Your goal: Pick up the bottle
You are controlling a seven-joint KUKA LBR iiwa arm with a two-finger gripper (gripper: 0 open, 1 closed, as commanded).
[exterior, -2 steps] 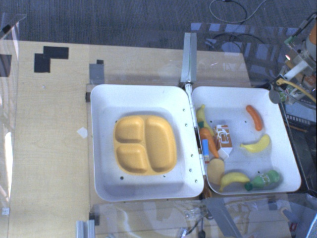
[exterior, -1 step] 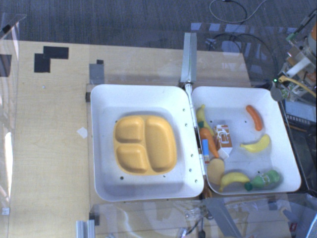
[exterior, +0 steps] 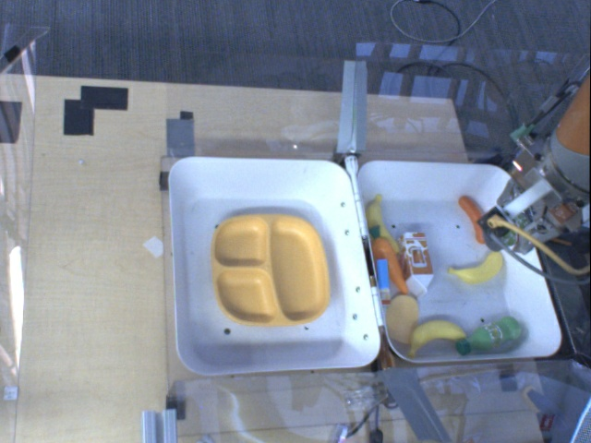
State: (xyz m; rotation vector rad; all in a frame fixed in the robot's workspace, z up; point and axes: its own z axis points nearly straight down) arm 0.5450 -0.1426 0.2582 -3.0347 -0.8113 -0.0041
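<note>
1. Scanning from the left edge of my feed, I see the pale wooden tabletop (exterior: pixel 92 275) with black tape marks (exterior: pixel 92 107) stuck near its far corner.
2. Next comes the left bin (exterior: pixel 189 340), white and shallow. A yellow divided tray (exterior: pixel 271 268) with three compartments lies in its middle.
3. A grey metal bar (exterior: pixel 352 109) runs from the far side down to the seam where the two bins meet.
4. The right bin (exterior: pixel 425 178) holds the clutter. Against its left wall I see a small yellow-green fruit (exterior: pixel 374 214), an orange carrot (exterior: pixel 394 261) and a blue-and-white marker-like object (exterior: pixel 382 278), all close together.
5. Just right of those lies a small orange-and-white box (exterior: pixel 417 251). A round tan object (exterior: pixel 402 317) sits nearer the front wall.
6. A banana (exterior: pixel 434 333) lies along the front of that bin, and its right end touches the bottle (exterior: pixel 492 335). The bottle is green, on its side, in the bin's front right corner.
7. A second banana (exterior: pixel 478 269) lies in the middle right, and another orange carrot (exterior: pixel 472 214) lies beyond it toward the back.
8. The end effector (exterior: pixel 499 224) sits over the right bin's right side, just beside that carrot and well apart from the bottle. I cannot tell how it is set. The grey arm (exterior: pixel 568 146) enters from the right.
</note>
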